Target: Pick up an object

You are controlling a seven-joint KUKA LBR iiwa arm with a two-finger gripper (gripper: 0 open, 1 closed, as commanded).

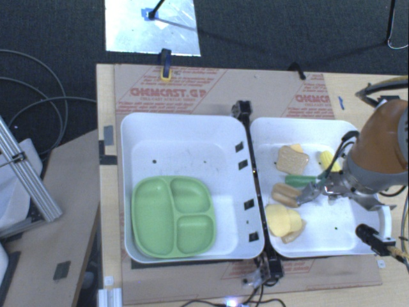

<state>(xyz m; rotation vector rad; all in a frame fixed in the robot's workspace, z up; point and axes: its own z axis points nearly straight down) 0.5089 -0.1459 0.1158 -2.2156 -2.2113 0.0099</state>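
The right bin [339,238] holds several food toys. A tan cracker-like slab [292,159] lies at the back, with a small yellow piece [327,160] to its right. A green stick [298,180] lies just in front of the slab. Below it sits a brown roll [284,194], then a pale yellow lump [282,220] with a tan piece [293,236] against it. My gripper [309,194] reaches in from the right, low over the bin. Its tip is right beside the brown roll and the end of the green stick. I see nothing held in it.
The left bin [185,130] holds a green divided plate [172,216] at its front left. A black divider with clips [250,171] runs between the bins. The arm's orange band [383,139] hangs over the right bin's right side. Cardboard [192,88] lies under both bins.
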